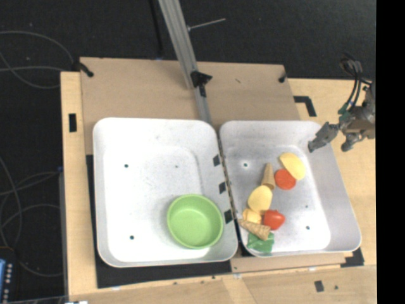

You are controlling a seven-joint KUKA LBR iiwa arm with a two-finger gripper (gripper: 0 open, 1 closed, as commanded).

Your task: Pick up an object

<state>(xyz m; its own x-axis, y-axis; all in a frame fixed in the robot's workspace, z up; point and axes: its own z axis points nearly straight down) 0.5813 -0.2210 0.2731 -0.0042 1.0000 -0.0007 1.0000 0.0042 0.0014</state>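
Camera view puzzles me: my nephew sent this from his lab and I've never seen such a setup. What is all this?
One camera looks down at a slant on a bench with two white bins. The left bin holds a green bowl. The right bin holds small toy foods, yellow, red and one cone. At the right edge is the robot arm's gripper, its two fingers spread above the bin's corner. It holds nothing and is meant to pick something up.

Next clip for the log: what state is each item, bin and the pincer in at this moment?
Pincer: open, holding nothing, over the right bin's far right corner.
Round green plastic bowl: upright, in the left white bin.
Toy food pile: lying loose in the right white bin, pieces touching.
Tan cone: lying on its side.
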